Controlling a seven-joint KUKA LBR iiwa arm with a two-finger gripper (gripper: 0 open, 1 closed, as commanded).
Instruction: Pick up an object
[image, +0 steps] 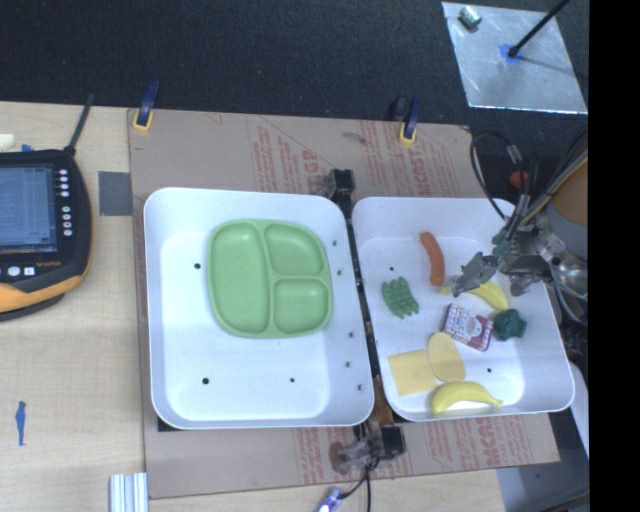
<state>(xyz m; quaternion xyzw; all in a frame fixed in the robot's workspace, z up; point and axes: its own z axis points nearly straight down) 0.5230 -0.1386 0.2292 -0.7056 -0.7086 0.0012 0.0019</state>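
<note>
The gripper (487, 272) hovers, jaws spread and empty, over the right bin (545, 395) beside a yellow piece (491, 295); lowering and closing comes next.

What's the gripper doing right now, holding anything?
Gripper: over the right bin, beside a small yellow piece; grip state cannot be told.

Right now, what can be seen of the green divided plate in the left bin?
The green divided plate is pale green, looks like matte plastic, and has a rounded-square outline with raised ridges splitting it into three compartments: one long one on the view's left and two smaller ones on the right. It lies flat, right side up, on the floor of the left bin, somewhat toward the upper right of it, clear of the walls. Nothing lies in it or touches it apart from the bin floor.
</note>
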